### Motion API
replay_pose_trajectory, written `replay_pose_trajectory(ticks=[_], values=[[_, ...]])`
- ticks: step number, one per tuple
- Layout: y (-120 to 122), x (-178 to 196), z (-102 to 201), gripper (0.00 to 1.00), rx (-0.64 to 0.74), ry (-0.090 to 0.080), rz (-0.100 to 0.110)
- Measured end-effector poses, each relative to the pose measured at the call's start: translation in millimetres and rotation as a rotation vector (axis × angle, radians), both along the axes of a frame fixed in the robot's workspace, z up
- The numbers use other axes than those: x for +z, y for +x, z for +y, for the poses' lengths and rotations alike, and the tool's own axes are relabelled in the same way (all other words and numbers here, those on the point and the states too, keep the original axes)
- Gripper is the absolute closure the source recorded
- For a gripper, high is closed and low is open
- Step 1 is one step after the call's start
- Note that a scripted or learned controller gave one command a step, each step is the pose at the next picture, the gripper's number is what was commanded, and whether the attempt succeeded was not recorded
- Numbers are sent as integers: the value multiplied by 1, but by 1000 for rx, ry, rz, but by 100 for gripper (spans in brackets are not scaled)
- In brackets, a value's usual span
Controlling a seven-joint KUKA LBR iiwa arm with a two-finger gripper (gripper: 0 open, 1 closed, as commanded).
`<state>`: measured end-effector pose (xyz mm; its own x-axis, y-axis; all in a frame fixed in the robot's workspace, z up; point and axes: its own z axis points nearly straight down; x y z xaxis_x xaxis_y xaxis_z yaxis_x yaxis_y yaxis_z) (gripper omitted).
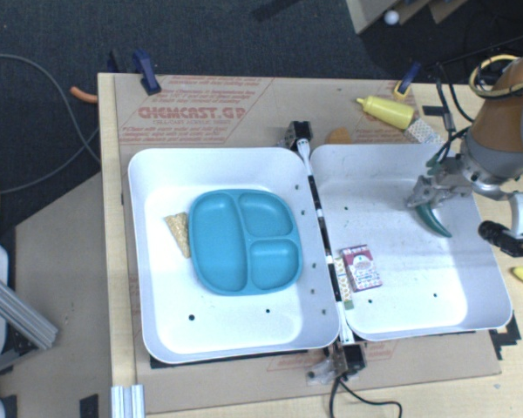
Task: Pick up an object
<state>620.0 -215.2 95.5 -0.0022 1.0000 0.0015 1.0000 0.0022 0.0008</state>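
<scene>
Over the right bin (471,316) the hand (429,200) sits at about two o'clock, its fingers closed around a curved teal object (437,219) (dark, glossy, tapering to a point) that dips toward the bin floor. At seven o'clock in that bin lies a small red-and-white card packet (361,267). The left bin (157,320) carries a blue divided plate (245,240), a tan sponge (179,228) at its nine o'clock.

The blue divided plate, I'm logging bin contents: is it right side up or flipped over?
Right side up: the blue divided plate lies flat in the left bin, its three compartments facing up.
</scene>
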Motion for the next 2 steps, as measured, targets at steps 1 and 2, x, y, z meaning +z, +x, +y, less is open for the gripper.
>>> replay_pose_trajectory(ticks=[1, 2], values=[[42, -11, 75, 100, -1, -2, -2], [22, 91, 158, 100, 1, 0, -4]])
